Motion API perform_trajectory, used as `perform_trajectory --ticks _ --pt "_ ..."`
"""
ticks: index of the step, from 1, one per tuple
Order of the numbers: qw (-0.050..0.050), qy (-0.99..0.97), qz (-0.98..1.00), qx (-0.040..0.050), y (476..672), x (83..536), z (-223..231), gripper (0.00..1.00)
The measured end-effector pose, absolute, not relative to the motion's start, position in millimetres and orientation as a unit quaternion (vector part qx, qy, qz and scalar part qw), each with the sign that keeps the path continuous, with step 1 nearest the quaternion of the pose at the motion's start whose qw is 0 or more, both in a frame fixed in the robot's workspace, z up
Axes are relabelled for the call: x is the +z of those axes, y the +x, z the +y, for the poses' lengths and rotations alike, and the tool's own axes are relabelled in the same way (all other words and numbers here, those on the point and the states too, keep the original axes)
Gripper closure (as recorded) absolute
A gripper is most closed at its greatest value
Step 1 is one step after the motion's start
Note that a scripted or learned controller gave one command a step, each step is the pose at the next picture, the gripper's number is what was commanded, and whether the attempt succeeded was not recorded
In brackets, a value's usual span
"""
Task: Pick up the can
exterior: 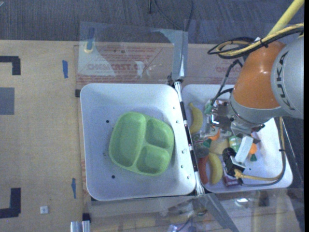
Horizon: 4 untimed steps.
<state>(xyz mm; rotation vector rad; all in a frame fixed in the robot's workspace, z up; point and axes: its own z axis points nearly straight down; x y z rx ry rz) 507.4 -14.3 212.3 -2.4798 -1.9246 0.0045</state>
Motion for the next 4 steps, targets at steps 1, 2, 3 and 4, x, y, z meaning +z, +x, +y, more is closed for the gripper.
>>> perform_trajectory --ticks 1,2,3,4 --pt "0.000 -0.827 -0.562 0.0005 549.2 263.8 -85.9 1.00" --pt "0.002 -0.947 -0.320 0.0029 478.2 183.2 -31.7 1.00" --pt "0.000 -0.918 -0.396 0.0013 498.2 290.0 -106.4 1.00" --pt "0.000 -0.918 -0.396 0.0011 498.3 290.1 -106.1 0.00"
